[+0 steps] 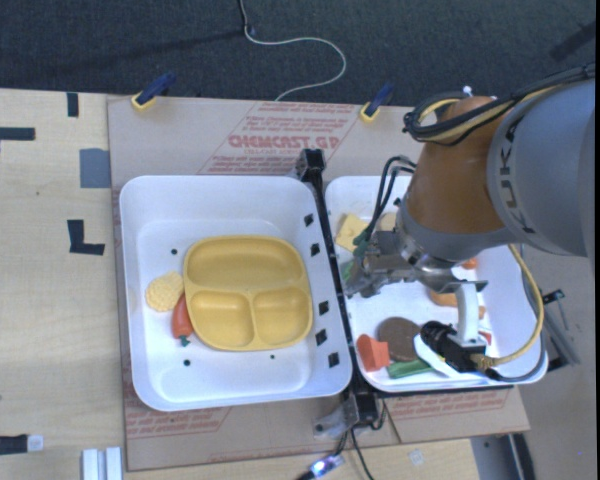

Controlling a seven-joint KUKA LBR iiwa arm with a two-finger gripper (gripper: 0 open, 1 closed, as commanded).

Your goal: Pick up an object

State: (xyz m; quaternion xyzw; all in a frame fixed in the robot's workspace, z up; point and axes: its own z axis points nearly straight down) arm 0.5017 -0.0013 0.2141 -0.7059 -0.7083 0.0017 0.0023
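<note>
Task items: small toy foods in the right bin (pixel 520 268), among them a brown round piece (pixel 398 334), a red piece (pixel 372 352), a green piece (pixel 408 369), a pale yellow wedge (pixel 350 231) and an orange piece (pixel 442 296) partly under the arm. Left bin (pixel 150 208): one yellow three-compartment tray (pixel 247 292), with a round yellow waffle-textured piece (pixel 165 291) and a carrot-like orange piece (pixel 181 318) touching its left edge. Writing: red print reading "CHEMCAST GP" on the brown board (pixel 270 133) under both bins; letters "KU" on the arm's grey casing. Surface: light wooden bench, dark carpet beyond, blue clamps at the board's far corners. Arm (pixel 480 183): reaches in from the right, wrist bent down over the right bin. Gripper (pixel 365 273): low near the divider; open or closed cannot be told.
</note>
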